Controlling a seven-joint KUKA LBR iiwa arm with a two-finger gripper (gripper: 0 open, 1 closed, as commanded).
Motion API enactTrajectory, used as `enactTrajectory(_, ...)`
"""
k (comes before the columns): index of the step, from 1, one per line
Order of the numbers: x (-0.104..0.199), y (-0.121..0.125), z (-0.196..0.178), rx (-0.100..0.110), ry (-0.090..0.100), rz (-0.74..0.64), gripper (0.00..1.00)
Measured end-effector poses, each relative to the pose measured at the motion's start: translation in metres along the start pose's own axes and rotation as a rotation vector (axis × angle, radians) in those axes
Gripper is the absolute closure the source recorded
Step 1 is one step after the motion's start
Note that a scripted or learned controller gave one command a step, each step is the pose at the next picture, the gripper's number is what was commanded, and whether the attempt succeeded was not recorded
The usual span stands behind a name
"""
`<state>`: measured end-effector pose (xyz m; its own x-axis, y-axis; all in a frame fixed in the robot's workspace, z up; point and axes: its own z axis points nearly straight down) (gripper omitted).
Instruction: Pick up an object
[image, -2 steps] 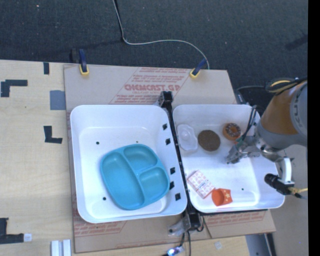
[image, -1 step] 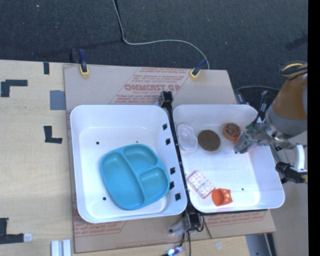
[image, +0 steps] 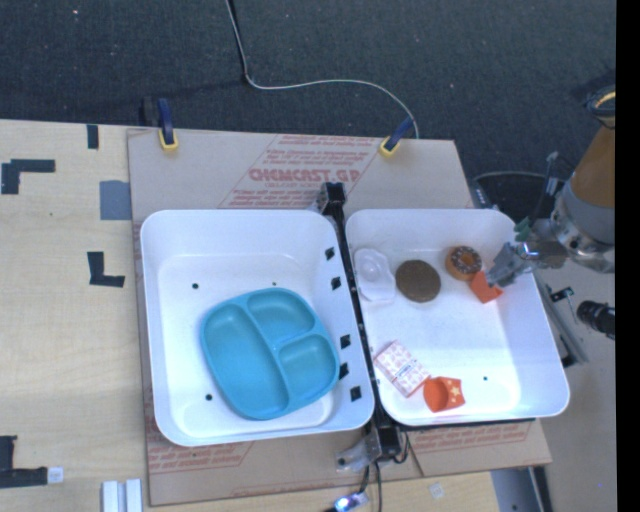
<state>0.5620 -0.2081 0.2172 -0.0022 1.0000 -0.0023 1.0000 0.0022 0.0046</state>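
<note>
Right now I am hovering my claw (image: 512, 262) at the right edge of the right bin (image: 520, 385), just above a small orange block (image: 486, 290), so I am judging this the approach step. Next I would need to be descending squarely over it. Whether my claw is gaping or pinched, I cannot tell (it is blurring into grey at that edge).

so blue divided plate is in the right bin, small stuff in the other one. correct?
Not quite. The camera view shows the blue divided plate in the left bin. The small items, such as the brown disc, lie in the right bin.
</note>
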Motion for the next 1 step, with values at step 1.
enactTrajectory(1,-0.0027,-0.0051,-0.0446,0.002,0.000,0.001,1.00)
